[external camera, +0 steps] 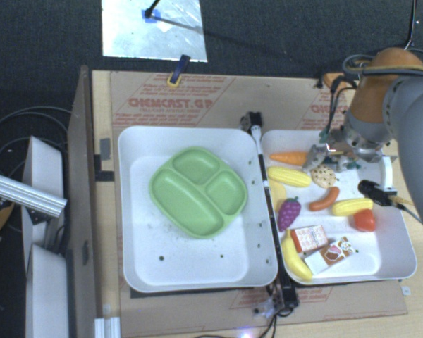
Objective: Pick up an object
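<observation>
The right bin holds several toy foods. An orange carrot and a yellow corn cob lie at its back left, beside a speckled cookie. Further forward are purple grapes, an orange sausage, a yellow piece, a red tomato, a red-and-white carton, a brown carton and a banana. My gripper hangs low over the bin's back, just above the cookie and right of the carrot's thick end. Nothing is visibly held.
The left bin carries a green divided plate. A black divider runs between the two bins. The grey arm covers the right bin's back right corner, and a dark part juts over the yellow piece.
</observation>
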Robot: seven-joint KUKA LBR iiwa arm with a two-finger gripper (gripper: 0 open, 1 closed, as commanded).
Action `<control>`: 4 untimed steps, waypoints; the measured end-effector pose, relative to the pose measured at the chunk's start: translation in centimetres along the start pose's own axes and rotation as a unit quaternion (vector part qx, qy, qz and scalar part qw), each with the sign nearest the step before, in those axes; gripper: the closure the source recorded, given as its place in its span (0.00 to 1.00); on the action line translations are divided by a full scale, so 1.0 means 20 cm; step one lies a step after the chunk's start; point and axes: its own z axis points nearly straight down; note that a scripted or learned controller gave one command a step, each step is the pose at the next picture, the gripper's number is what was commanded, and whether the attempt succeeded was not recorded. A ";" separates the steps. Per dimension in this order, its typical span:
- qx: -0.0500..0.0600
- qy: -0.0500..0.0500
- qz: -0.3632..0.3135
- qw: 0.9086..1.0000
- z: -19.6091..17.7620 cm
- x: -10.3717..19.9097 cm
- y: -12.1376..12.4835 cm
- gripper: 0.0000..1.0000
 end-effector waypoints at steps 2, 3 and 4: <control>-0.018 0.003 0.004 1.000 0.00 0.01 -0.48 0.00; -0.021 0.002 0.003 1.000 -0.06 0.00 -0.46 1.00; -0.027 0.004 -0.006 1.000 -0.55 0.65 -0.17 1.00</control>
